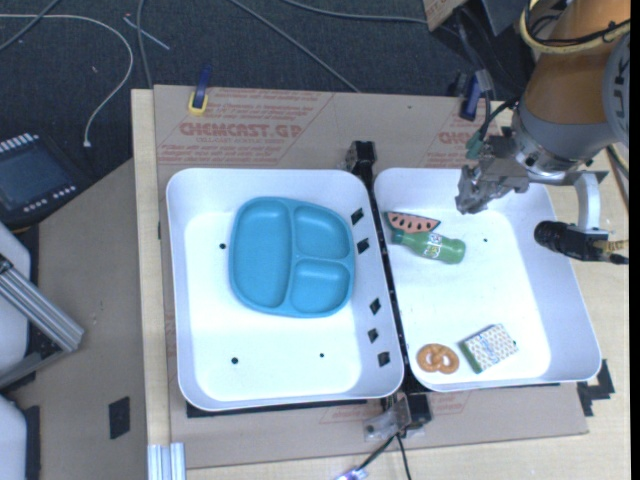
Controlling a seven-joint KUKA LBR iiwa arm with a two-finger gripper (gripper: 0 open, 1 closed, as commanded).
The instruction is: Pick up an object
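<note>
Bench [150, 268] under two white bins [200, 368]

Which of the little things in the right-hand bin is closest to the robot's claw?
The watermelon slice, the red and green wedge lying beside the green bottle. It sits just left of the gripper; the pretzel and sponge lie at the bin's near end.

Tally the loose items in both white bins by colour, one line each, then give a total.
Blue: 1, the divided plate in the left bin.
Green: 2, the bottle and the patterned sponge in the right bin.
Red and green: 1, the watermelon slice.
Orange-brown: 1, the pretzel.
Total: 5
</note>
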